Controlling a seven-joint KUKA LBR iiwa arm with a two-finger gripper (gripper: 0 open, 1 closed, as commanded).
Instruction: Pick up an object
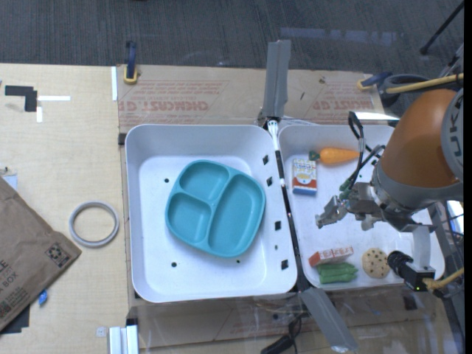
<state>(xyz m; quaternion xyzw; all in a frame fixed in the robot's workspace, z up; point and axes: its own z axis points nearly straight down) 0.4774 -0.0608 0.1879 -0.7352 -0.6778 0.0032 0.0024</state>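
Observation:
My gripper (346, 218) hangs over the middle of the right bin (295, 135), its fingers spread and nothing between them. A small white, red and blue carton (304, 176) lies to its upper left, beside an orange carrot (338, 155) at the bin's back. Just below the gripper lie a red and white packet (330, 256), a green toy vegetable (338, 273) and a round cookie (375, 262). The arm's orange and grey wrist covers the bin's right part.
The left bin (140, 198) holds a teal divided plate (215, 207). On the bench to the left lie a grey tape ring (94, 223) and a brown cardboard box (26, 253). A grey divider post (277, 80) stands between the bins at the back.

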